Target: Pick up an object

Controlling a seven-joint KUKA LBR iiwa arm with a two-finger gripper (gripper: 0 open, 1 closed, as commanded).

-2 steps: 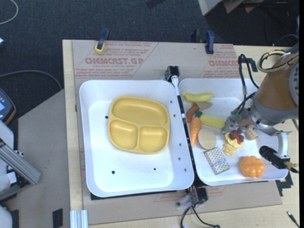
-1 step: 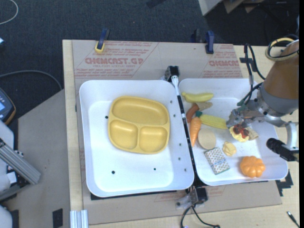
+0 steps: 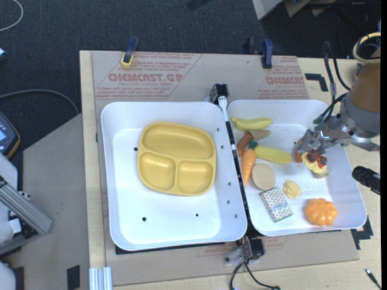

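Small red-and-yellow toy food piece (image 3: pixel 317 164), lying in the right-hand shallow white plastic bin (image 3: pixel 358 219) near its far right side, is the likeliest target of the pick. Camera view: the two-finger gripper (image 3: pixel 309 145) hangs low directly over this piece, at or just above its upper left edge; whether the fingers are apart, together or clamped on the piece cannot be told, since the wrist hides them. The grey arm with orange band (image 3: pixel 366 98) enters from the right and leans down over the bin, a pose consistent with a descent for a grasp. Other loose items share the bin: a yellow toy banana (image 3: pixel 252 124), a yellow corn cob (image 3: pixel 272 155), an orange carrot (image 3: pixel 248 165), a tan round disc (image 3: pixel 263 176), a small patterned white packet (image 3: pixel 276 204) and an orange toy pumpkin (image 3: pixel 320 211). The left-hand white bin (image 3: pixel 118 162) holds a yellow three-compartment plastic tray (image 3: pixel 176 158), well apart from the gripper.
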